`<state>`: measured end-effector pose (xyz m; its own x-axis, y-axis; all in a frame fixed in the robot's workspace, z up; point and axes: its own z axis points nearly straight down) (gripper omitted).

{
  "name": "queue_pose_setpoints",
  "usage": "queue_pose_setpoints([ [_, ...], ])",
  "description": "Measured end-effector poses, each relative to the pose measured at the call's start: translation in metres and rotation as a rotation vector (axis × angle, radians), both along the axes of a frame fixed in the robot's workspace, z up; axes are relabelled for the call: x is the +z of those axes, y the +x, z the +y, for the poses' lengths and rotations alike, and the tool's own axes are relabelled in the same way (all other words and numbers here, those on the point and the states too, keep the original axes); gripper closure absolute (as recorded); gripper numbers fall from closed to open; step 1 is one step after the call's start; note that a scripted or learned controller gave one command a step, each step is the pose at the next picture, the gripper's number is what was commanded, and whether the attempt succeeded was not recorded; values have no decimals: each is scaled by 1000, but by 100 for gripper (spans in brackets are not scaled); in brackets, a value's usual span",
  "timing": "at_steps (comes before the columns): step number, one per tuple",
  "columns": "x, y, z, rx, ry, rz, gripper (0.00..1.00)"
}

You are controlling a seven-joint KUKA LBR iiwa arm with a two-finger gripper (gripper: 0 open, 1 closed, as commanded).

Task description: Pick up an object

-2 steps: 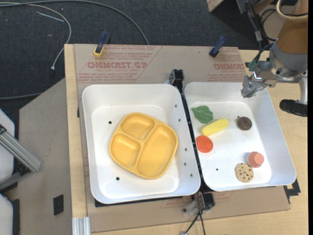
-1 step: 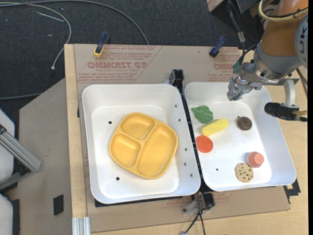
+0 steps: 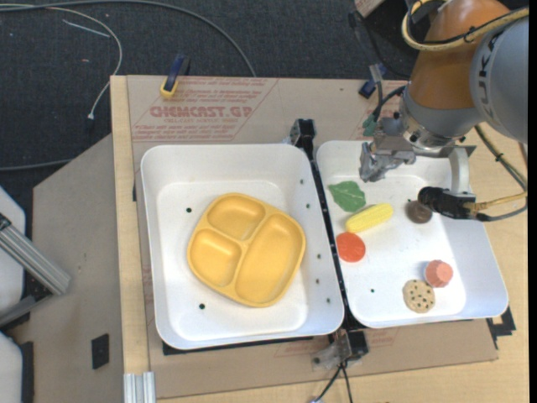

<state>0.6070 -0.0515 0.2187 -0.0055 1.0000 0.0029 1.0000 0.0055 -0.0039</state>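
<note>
My gripper (image 3: 374, 171) hangs over the back left part of the right bin (image 3: 470, 309), pointing down with nothing seen between its fingers. Just below it lie a green leaf-shaped piece (image 3: 347, 196) and a yellow corn cob (image 3: 369, 218). An orange-red round piece (image 3: 351, 248) sits nearer the front by the bin's left wall. A small brown ball (image 3: 419, 212) rests to the right of the corn. At the front right are a pink piece (image 3: 438, 273) and a cookie (image 3: 418, 295).
The left bin (image 3: 168, 183) holds a yellow divided plate (image 3: 245, 248). A black clamp (image 3: 303, 132) sits at the back between the bins. A black cable fitting (image 3: 449, 201) hangs over the right bin near the brown ball. Cardboard lies beneath both bins.
</note>
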Motion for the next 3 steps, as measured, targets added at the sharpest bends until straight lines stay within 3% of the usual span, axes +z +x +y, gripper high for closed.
queue_pose_setpoints([
  [3, 10, -63, 142, 0, 0, 1, 100],
])
